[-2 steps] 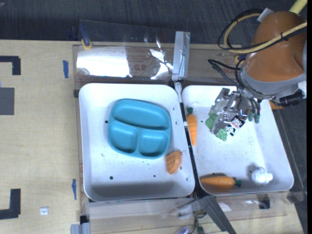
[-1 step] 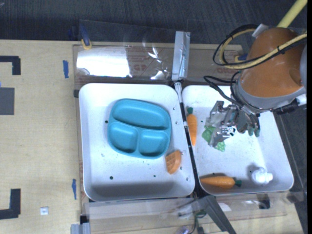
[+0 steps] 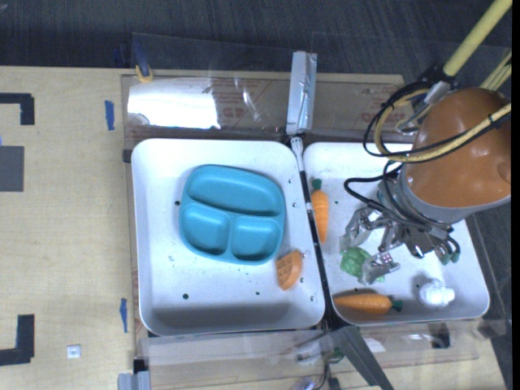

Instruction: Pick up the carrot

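We see two carrots in the right bin (image 3: pixel 475 291): one carrot (image 3: pixel 320 212) upright against its left wall, another carrot (image 3: pixel 362 302) lying along the near edge. Neither is lifted, so the pick is not yet done. The gripper (image 3: pixel 375 254) hovers between them beside a green vegetable (image 3: pixel 354 260); we cannot tell its state. A blue tray (image 3: pixel 231 214) sits in the left bin (image 3: pixel 154 242).

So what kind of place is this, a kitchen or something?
More likely a robot test bench: a robot arm over two white bins of toy food, like a carrot, on a taped wooden bench.
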Available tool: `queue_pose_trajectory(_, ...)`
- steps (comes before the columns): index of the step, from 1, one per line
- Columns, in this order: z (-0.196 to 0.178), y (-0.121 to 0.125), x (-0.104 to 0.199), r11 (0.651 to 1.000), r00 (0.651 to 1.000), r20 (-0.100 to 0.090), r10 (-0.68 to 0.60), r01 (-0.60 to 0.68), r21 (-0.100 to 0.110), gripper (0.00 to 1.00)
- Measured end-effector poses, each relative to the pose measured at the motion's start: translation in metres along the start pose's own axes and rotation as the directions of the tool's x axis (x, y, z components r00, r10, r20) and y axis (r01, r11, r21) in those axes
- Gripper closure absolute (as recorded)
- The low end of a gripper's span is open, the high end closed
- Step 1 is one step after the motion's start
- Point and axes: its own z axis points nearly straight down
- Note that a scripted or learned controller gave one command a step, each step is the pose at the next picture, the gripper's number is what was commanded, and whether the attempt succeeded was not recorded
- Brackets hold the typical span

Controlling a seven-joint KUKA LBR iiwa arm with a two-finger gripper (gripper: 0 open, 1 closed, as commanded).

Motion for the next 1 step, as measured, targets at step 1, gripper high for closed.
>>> queue_pose_trajectory(1,0.0387,-0.0024,-0.0524,0.883,0.883,0.004,-0.469,0.469,0.001,1.00)
